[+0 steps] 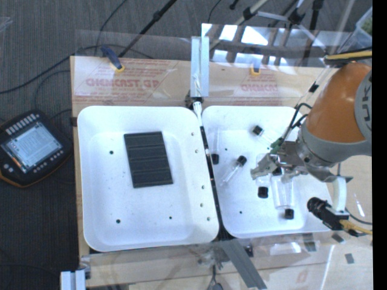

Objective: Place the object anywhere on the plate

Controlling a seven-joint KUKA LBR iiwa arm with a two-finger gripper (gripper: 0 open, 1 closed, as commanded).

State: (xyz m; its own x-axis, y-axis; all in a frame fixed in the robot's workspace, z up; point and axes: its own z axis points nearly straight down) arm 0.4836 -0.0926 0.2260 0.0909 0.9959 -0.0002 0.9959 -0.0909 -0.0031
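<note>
Plastic vials, clear-bodied with black caps, lie scattered in the right bin (242,222); we count about four, among them one vial near the front edge (285,205) and one slim vial (234,169) beside the dividing rims. Above them the hand (270,167) hangs low over the bin's middle, and we cannot tell how far it is open or whether it has hold of anything. Farther left, one dark ribbed rectangular plate (148,159) lies flat in the left bin (97,222), with bare white floor all round it, both bins sitting on the counter (151,80).
</note>
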